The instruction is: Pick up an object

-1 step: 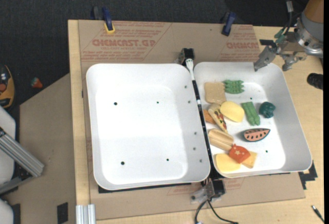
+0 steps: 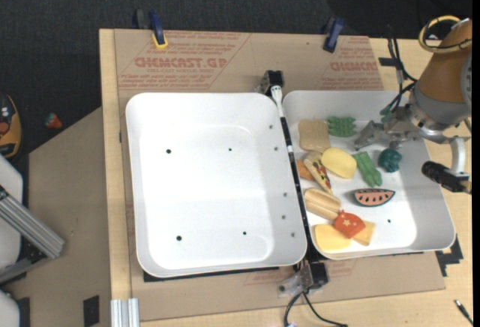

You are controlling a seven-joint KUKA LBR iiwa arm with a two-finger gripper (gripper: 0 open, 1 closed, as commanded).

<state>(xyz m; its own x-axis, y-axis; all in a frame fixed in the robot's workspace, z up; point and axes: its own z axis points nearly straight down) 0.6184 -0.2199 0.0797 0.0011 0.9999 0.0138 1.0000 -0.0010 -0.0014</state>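
The right bin (image 2: 424, 217) holds several toy foods. Among them are a tan bread slice (image 2: 313, 134), a green leafy piece (image 2: 341, 125), a yellow lump (image 2: 339, 164), a green pickle (image 2: 367, 168), a teal ball (image 2: 390, 160), a watermelon slice (image 2: 373, 196), a hot dog bun (image 2: 322, 204) and a red piece (image 2: 349, 224) on yellow cheese (image 2: 330, 238). My gripper (image 2: 384, 135) hangs low over the bin's far right part, just above the teal ball and the pickle's upper end. Nothing can be seen held in it.
The left bin (image 2: 142, 168) lies beside the right one, sharing a dark middle edge. The arm's orange band (image 2: 442, 74) rises over the right bin's far corner. A black part (image 2: 446, 175) juts over the bin's right rim. Two blue clamps (image 2: 157, 27) pin the board's far edge.
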